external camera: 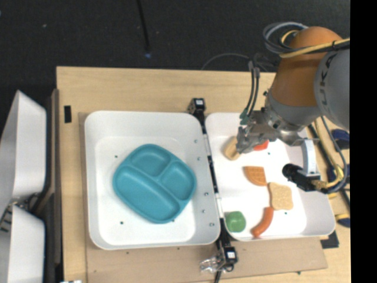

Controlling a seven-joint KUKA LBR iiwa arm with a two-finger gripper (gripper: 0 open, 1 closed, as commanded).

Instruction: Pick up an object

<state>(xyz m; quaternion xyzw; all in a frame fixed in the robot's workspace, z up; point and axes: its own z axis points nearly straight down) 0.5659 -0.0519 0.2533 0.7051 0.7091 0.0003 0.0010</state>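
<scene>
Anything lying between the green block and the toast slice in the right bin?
Yes: in the camera view, an orange-red sausage lies between the green block and toast slice.

Teal divided plate (154, 183) sitting tilted in left white bin (97, 175). Wooden bench (70, 93) lying under both bins. Black cable (141, 16) trailing across dark floor up top.
</scene>
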